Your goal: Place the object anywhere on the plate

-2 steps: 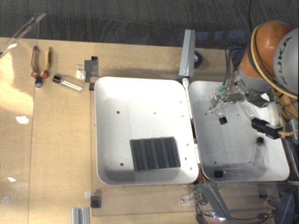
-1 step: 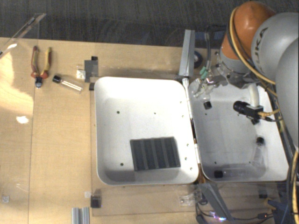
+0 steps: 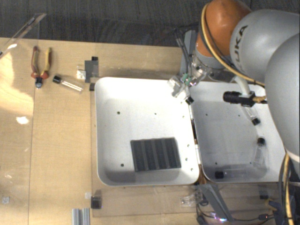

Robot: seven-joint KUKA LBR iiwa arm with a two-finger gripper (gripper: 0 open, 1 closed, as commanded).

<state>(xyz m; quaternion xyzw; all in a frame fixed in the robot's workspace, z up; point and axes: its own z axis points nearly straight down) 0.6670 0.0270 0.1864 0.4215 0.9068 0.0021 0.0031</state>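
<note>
One arm (image 3: 262, 46) leans over both bins, gripper (image 3: 180, 86) finger state unclear.

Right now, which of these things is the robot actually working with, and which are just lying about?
Part of the job:
- dark ridged plate in the left bin
- gripper

Just lying about:
- red-handled pliers
- small clear tube
- right bin
</note>
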